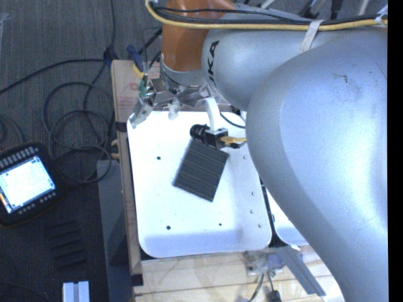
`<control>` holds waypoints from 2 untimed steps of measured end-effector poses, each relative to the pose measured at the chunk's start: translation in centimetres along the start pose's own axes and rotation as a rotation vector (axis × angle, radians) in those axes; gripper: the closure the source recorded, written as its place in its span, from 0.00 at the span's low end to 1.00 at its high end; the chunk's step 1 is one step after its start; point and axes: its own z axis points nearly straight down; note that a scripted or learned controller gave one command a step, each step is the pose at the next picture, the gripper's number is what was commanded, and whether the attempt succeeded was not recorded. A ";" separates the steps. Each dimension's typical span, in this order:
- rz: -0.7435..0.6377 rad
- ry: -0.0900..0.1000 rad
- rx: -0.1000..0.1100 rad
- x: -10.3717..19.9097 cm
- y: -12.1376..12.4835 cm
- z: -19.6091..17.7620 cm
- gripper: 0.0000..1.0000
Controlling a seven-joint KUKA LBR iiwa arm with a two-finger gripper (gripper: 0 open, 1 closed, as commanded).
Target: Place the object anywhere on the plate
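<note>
The arm (302, 106) is a bulky, smooth grey casting that fills the upper right of the camera view, with a glossy orange band (182, 30) above the wrist and yellow and black cables looped over it. Below the band sits the metal gripper (165, 109) assembly, hovering over the far edge of the left bin (157, 231); whether it is wide or narrow I cannot tell.

The left bin is a shallow white tray with rounded corners and a few small dark holes in its floor. On that floor, near the middle and toward the far right side, lies a dark grey ribbed rectangular pad (201, 169), flat and turned at a slant to the bin's edges. Just beyond its far corner is a small black cylinder (200, 131) fixed to a white bracket. The pad lies free on the floor, touching nothing of the gripper.

The bench (189, 275) is pale wood, bare at the near edge. A handheld screen (25, 181) lies on the dark carpet at left.
</note>
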 end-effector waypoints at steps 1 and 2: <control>0.006 0.001 0.002 6.3 -6.6 -2.4 0.00; -0.198 -0.001 -0.001 1.8 -6.6 -19.6 0.00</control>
